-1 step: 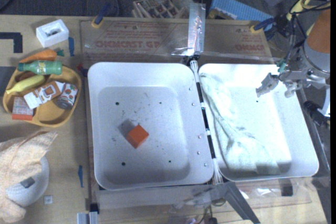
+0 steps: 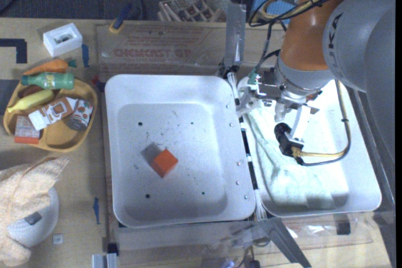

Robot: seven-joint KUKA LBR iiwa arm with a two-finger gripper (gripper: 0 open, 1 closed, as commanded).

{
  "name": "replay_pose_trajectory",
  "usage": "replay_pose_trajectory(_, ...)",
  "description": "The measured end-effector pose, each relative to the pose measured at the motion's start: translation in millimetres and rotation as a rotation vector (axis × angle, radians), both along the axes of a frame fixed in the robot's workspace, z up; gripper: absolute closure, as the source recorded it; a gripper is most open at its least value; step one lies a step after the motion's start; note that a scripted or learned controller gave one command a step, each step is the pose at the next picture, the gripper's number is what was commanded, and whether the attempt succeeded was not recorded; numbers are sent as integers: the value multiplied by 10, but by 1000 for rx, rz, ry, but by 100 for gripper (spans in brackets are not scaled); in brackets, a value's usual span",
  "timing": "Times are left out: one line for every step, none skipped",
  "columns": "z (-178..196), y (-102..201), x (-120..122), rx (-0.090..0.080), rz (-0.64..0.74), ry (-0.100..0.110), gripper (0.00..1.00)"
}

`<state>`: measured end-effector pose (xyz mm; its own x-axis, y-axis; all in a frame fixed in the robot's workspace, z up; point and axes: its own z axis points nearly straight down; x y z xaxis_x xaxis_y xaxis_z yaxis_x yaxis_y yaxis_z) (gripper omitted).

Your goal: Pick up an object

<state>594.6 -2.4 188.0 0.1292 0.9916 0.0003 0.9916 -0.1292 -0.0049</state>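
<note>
The small orange cube (image 2: 166, 162) looks light and rigid; I would take it by two opposite flat sides. I cannot tell if the claw (image 2: 284, 115) is wide.

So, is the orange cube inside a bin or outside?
Inside: the orange cube lies on the floor of the bin farther from the arm.

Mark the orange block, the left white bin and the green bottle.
orange block (image 2: 166, 162), camera view, on its top face.
left white bin (image 2: 188, 125), camera view, on its bare floor.
green bottle (image 2: 55, 80), camera view, on its body.
</note>
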Motion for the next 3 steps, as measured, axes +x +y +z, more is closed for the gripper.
replay_pose_trajectory(-44,-708,156,-3,-91,-5,0)
replay_pose_trajectory(318,-1425,-18,-3,78,-7,0)
replay_pose_trajectory(-909,-965,-48,-2,55,-13,0)
